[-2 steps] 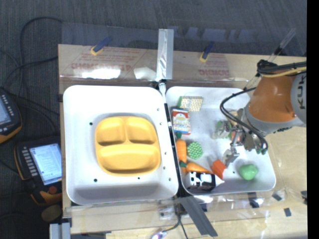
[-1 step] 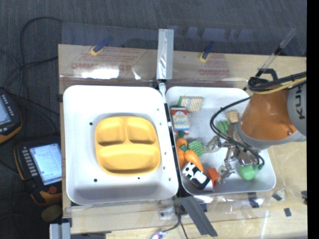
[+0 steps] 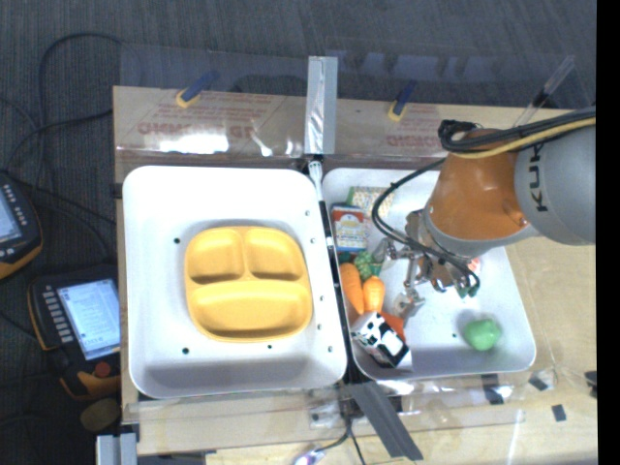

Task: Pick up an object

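My gripper (image 3: 418, 281) hangs over the middle of the right bin (image 3: 513, 352), below the orange wrist band. Nothing shows between its thin metal fingers. Just left of it lie two orange carrots (image 3: 360, 289) with green tops (image 3: 366, 263). A black-and-white cow toy (image 3: 380, 339) sits at the bin's front left. A green round object (image 3: 481, 333) rests at the front right, apart from the gripper. A small red-and-white packet (image 3: 349, 227) and a pale dotted item (image 3: 364, 200) lie at the bin's back left.
The left bin (image 3: 155, 356) holds a yellow divided tray (image 3: 249, 281). A metal divider post (image 3: 321, 105) stands behind the gap between the bins. Cables and handheld devices (image 3: 77, 318) lie on the floor at left.
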Motion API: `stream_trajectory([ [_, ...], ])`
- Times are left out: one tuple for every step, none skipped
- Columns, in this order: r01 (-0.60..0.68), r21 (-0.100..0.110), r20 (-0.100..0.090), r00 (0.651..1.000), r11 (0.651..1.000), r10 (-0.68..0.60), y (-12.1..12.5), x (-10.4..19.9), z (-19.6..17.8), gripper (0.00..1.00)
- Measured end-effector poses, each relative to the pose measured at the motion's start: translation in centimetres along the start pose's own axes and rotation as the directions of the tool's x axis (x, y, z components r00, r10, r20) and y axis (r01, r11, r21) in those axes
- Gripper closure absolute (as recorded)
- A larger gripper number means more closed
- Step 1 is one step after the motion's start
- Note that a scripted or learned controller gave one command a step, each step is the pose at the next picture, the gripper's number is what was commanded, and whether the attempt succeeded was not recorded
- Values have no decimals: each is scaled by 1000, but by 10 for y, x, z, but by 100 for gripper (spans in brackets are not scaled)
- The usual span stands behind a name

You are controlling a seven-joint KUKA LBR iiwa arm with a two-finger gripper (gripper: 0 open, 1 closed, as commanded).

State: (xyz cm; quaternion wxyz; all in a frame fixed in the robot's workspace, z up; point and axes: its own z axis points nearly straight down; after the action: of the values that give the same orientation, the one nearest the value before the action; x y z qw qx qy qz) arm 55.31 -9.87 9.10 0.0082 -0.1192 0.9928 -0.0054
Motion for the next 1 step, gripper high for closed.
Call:
stream_trajectory([
  [-1,-4,1,1000,1000,1,-1,58,-1,0],
])
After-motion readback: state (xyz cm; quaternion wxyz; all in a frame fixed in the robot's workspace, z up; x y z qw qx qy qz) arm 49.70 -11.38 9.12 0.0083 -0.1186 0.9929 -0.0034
